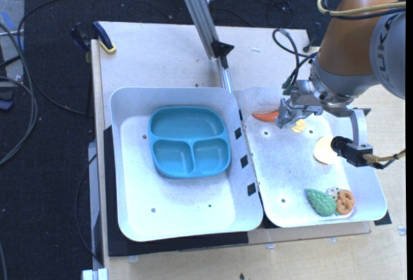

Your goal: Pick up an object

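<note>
I'm hanging over the right bin (361, 204), my gripper (288, 116) sitting low at roughly 11 o'clock of that bin's floor, arm reaching in from 3 o'clock. Can't tell how my jaws are standing, the wrist body is covering them. An orange carrot-like piece (263, 117) is poking out at 9 o'clock of my gripper, touching or just beside it, and a small yellow bit (299, 126) is lying at 5 o'clock of it. Whether I'm gripping either one, can't say. Pale yellow round piece (323, 151) is resting mid-bin, green lump (321, 202) and pretzel (344, 200) sitting together at 5 o'clock of the bin. Left bin (129, 208) is carrying a blue divided plate (190, 141). Judging progress: I'm at the reach/grasp step, nothing lifted yet; closing, confirming hold and raising all seem left
</note>
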Robot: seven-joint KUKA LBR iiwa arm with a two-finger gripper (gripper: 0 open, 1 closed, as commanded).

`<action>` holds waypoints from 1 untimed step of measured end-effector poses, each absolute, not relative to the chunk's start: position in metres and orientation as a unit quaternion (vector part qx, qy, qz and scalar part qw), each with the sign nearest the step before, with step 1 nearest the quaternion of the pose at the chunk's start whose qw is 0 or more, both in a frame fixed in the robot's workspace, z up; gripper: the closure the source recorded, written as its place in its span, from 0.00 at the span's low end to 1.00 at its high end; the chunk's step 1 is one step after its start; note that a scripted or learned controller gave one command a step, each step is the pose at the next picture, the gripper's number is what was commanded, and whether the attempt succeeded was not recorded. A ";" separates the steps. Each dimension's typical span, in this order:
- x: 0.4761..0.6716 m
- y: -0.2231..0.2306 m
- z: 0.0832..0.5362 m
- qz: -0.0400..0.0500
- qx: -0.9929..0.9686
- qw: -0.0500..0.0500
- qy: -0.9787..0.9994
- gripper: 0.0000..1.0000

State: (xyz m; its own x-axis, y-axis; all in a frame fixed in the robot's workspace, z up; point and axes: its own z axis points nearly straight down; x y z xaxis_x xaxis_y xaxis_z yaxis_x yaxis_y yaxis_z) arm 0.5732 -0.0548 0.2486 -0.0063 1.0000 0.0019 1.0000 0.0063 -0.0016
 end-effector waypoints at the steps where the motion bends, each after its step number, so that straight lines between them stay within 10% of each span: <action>1: 0.562 0.003 0.242 0.000 -0.705 0.002 -0.710 1.00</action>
State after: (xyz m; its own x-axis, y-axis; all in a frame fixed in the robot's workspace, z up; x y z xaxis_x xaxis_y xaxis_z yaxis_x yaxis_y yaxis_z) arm 0.5623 0.0034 0.2425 -0.0070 1.0000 0.0024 1.0000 0.0070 -0.0024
